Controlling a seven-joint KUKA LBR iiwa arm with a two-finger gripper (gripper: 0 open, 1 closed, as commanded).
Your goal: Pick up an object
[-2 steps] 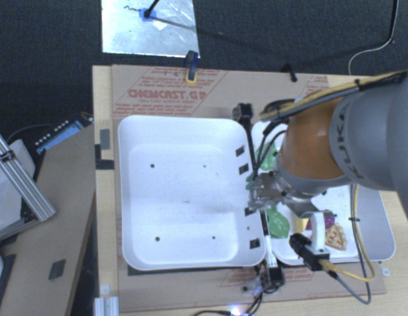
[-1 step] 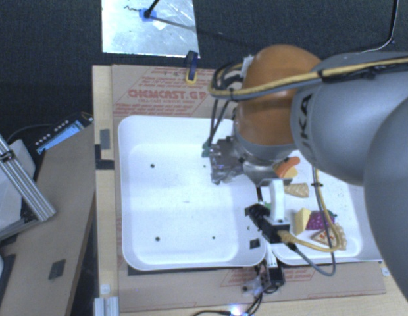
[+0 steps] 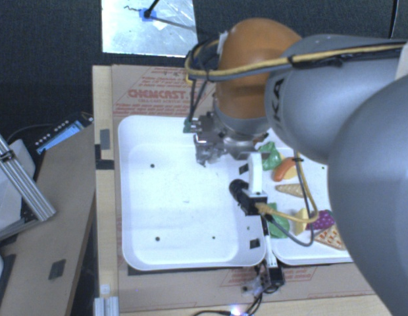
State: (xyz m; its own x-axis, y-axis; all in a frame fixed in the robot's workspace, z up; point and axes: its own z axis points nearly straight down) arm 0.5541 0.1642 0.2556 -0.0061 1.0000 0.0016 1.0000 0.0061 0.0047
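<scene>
The arm (image 3: 349, 110) covers the right bin (image 3: 303, 259); gripper (image 3: 205, 151) over left bin (image 3: 164, 203).

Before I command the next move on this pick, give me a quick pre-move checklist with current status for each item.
1. Tool located: ok, it sits over the left bin, near its upper right corner.
2. Object under the tool: not ok, bare white floor there.
3. Objects available: ok, toy food pieces lie in the right bin.
4. Object in the tool: cannot tell.
5. View of the right bin: not ok, the arm covers much of it.
</scene>
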